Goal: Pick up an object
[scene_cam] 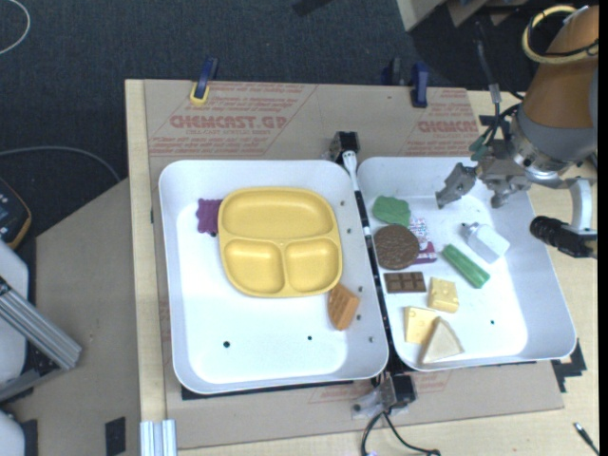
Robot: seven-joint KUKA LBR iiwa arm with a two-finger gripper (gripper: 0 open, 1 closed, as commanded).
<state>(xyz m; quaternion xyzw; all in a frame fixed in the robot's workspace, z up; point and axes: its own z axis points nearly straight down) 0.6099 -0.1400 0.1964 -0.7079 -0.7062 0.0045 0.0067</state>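
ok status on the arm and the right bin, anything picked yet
Gripper open, above right bin, holding nothing. Green block, cheese wedge, chocolate bar lying loose. Nothing in the way.

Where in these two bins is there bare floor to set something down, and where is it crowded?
Left white bin: bare along the front, below the yellow three-compartment plastic tray and left of the brown bread piece. Right white bin: bare along the right side, beyond the green cylinder. Crowded: the right bin's left half, around the round brown cookie and yellow cheese wedges.
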